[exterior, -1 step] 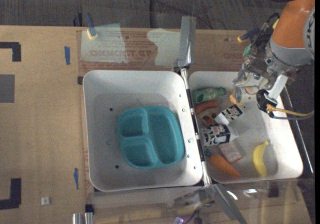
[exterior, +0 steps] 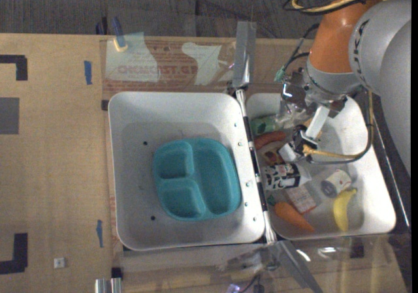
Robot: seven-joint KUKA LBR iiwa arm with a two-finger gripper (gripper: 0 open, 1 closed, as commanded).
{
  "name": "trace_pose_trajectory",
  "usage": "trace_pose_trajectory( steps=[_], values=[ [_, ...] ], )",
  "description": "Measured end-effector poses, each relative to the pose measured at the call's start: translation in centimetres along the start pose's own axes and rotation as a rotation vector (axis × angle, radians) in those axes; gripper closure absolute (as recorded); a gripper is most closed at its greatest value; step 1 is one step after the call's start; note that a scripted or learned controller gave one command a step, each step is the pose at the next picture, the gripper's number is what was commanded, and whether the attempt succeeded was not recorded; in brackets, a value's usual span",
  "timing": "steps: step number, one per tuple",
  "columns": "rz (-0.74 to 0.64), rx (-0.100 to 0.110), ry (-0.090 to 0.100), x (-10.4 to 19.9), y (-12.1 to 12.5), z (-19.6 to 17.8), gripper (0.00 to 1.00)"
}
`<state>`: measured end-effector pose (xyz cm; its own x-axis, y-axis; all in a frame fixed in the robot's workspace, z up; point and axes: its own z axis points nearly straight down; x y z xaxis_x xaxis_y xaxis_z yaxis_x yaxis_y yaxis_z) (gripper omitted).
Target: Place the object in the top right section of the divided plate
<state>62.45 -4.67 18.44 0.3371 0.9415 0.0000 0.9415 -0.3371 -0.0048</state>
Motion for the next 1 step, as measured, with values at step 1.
trace_pose_trajectory(
  steps=[1],
  values=[
    [-0.301, -0.008, -0.002, 2.88, 0.56, -15.41, 1.00]
  ],
)
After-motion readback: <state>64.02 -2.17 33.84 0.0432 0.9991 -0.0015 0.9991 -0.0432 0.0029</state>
